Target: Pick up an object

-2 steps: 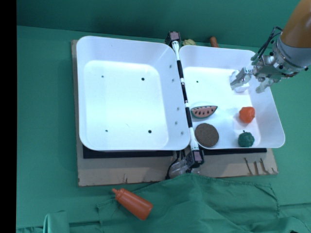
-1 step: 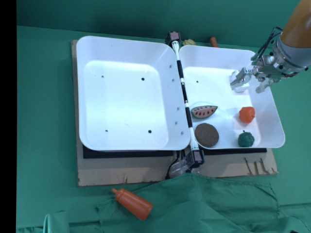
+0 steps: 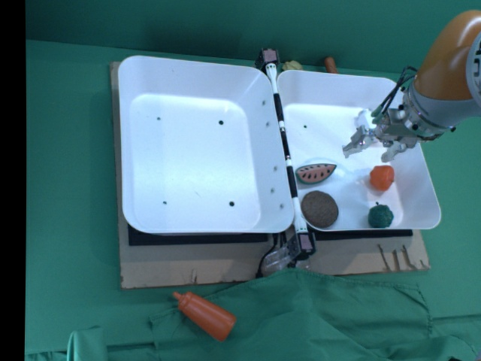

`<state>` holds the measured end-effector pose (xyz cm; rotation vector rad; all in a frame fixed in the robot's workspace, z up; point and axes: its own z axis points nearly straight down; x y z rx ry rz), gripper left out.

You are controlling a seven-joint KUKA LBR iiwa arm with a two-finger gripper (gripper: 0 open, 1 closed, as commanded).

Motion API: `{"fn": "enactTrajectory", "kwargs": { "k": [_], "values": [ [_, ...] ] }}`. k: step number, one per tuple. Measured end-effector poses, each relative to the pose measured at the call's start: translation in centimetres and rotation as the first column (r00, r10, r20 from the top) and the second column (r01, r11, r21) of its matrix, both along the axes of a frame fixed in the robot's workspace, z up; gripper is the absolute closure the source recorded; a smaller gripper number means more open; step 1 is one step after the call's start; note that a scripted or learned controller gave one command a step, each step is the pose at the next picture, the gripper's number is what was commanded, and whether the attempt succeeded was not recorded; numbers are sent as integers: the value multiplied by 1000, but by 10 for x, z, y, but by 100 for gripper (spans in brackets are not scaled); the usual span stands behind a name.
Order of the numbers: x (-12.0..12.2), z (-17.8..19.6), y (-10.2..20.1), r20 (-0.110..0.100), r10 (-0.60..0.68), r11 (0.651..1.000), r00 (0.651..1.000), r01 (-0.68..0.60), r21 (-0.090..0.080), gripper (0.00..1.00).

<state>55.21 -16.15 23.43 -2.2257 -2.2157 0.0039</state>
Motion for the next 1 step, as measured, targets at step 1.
{"fn": "enactTrajectory", "kwargs": {
  "k": [1],
  "values": [
    [1, -49, -2, 6, 0, 1000, 1000, 0, -2, 0]
  ]
}}
